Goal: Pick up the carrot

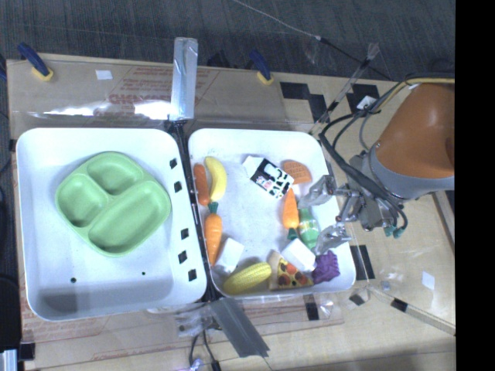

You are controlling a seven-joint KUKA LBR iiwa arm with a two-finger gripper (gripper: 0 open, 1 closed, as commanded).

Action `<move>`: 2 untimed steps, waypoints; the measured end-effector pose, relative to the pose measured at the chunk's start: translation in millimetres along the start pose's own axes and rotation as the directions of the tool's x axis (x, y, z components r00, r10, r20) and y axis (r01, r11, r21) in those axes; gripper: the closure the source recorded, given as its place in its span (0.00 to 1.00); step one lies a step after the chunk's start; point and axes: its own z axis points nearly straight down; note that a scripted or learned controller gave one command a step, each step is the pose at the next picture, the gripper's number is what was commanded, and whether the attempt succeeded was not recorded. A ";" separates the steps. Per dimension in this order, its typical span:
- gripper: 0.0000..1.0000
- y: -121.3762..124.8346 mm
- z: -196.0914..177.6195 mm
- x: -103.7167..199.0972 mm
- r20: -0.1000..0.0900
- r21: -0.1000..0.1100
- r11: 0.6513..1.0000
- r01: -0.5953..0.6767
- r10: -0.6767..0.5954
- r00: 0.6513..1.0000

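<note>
At the near edge of the right white bin lie a yellow toy corn cob, a pizza slice toy and a purple toy grape bunch. A little farther, an orange plastic carrot with a green top lies near the right wall — a second carrot rests by the left wall. The pincer hangs just beside the right carrot, its fingers spread and holding nothing. It should probably descend astride the carrot's middle, away from the green piece. The grey arm reaches in from the right, wrist low.

Grey arm, orange band, black cables, 2 metal fingers
</note>
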 end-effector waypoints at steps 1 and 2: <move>0.00 -1.1 145.6 -50.8 0.005 0.001 0.997 -0.075 0.075 0.997; 1.00 1.7 135.2 -52.5 0.005 0.001 0.998 -0.064 0.064 0.998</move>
